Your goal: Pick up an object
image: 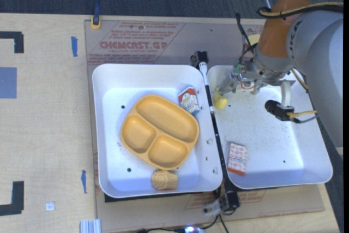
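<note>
Objects to pick from lie across my two white bins, so I go from biggest down. Widest of all is the bench, pale wood with a printed cardboard sheet under the bins. My grey arm comes in from the right, its orange band above the wrist, reaching over the back of the right bin. The left bin holds the yellow divided plate, three compartments, lying flat near the middle. My jaws hang over the right bin's back left corner; I cannot tell how far apart they stand, and I see nothing between them. A small red-and-white packet lies flat on the right bin's floor near the front left. A tan ridged cone-like piece rests at the left bin's front edge, just beside the plate. A red-and-white carton stands by the plate's back right rim. Smallest, a yellow lump sits against the right bin's left wall, near my jaws.
</note>
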Robot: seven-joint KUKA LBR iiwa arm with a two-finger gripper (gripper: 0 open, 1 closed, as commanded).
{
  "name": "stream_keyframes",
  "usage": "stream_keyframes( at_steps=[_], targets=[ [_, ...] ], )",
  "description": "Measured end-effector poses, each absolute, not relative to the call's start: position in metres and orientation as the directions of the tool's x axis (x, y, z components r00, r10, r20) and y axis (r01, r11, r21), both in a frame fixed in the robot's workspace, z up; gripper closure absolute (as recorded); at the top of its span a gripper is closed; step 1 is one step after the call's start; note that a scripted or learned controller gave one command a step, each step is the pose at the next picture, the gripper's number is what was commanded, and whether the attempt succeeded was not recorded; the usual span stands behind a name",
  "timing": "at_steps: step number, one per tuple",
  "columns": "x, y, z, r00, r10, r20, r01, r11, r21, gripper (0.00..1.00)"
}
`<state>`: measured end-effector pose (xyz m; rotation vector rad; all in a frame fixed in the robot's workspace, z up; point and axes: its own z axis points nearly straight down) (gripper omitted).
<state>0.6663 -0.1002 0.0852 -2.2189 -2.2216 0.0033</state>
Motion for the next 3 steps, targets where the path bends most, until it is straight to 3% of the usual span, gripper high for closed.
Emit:
stream_keyframes(
  at_steps=[1, 2, 3],
  targets=[
    [0.667, -0.100, 0.096, -0.003, 1.000, -0.002, 1.000, 0.003, 0.000, 1.00],
    [0.626, -0.056, 0.186, -0.002, 1.000, 0.001, 1.000, 0.002, 0.001, 1.00],
    [0.667, 0.016, 0.185, -0.002, 1.000, 0.001, 1.000, 0.002, 0.002, 1.00]
  ],
)
